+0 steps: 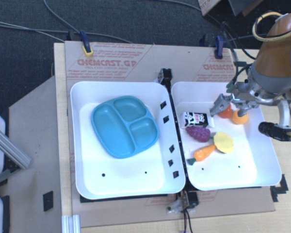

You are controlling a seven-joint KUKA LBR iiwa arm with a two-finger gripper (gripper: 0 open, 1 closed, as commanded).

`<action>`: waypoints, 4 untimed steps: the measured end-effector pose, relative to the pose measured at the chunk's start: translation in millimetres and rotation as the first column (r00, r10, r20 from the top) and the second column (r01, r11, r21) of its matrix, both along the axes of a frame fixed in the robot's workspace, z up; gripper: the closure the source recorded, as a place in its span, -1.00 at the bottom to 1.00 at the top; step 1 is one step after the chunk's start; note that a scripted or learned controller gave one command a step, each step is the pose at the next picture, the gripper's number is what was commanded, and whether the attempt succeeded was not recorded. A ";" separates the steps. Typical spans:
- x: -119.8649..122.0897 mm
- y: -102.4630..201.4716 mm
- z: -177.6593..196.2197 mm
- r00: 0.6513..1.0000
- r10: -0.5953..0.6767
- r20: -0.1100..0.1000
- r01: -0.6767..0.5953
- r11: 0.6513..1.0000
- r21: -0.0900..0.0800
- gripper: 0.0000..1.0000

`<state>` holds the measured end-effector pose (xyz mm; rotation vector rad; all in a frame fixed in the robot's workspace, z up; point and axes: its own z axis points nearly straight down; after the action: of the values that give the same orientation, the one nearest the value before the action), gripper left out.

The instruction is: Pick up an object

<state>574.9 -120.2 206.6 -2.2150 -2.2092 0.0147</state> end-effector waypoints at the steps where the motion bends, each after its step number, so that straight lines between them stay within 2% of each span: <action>1: 3.0 0.2 7.8 1.000 0.003 0.015 -0.003 1.000 -0.002 -1.00; 2: 1.7 10.4 -41.0 1.000 0.004 0.010 -0.004 1.000 0.000 -1.00; 3: 1.7 12.0 -98.6 1.000 0.001 0.021 -0.001 1.000 0.001 -1.00; 4: 1.4 12.6 -122.8 1.000 0.002 0.011 -0.002 1.000 -0.001 -1.00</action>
<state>576.3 -107.7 83.7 -2.2185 -2.2178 0.0028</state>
